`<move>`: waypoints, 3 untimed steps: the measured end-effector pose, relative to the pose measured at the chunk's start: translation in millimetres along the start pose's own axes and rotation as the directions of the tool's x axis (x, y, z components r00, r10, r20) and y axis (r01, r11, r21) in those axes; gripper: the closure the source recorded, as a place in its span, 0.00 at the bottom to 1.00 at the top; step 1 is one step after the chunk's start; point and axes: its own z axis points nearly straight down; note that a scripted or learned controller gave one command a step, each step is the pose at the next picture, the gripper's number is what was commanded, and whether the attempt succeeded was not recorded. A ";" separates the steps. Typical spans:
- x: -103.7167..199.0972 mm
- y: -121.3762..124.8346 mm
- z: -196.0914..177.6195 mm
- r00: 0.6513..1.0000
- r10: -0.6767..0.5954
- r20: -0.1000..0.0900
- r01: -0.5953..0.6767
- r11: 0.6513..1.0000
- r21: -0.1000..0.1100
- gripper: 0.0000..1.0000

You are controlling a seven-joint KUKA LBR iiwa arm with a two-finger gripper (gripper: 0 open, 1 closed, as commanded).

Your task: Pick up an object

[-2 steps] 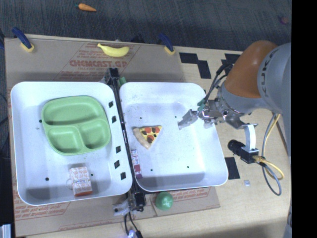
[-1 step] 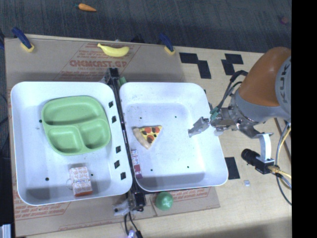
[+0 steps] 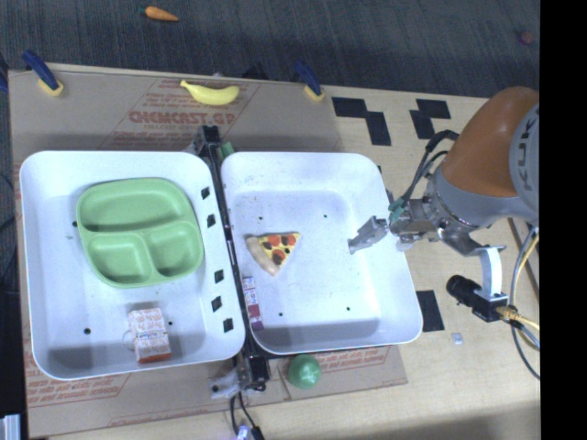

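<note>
Now I'm approaching: my pincer (image 3: 369, 234), grip state unclear, hovers at three o'clock from the pizza slice (image 3: 274, 248); next, travel toward nine.

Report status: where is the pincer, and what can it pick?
Pincer over right bin's right side, nothing between its fingers. Pizza slice lies flat at that bin's left, apart from pincer. Nothing between them.
</note>
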 end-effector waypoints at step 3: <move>41.2 145.6 121.7 1.000 -0.002 -0.001 0.002 1.000 -0.001 0.00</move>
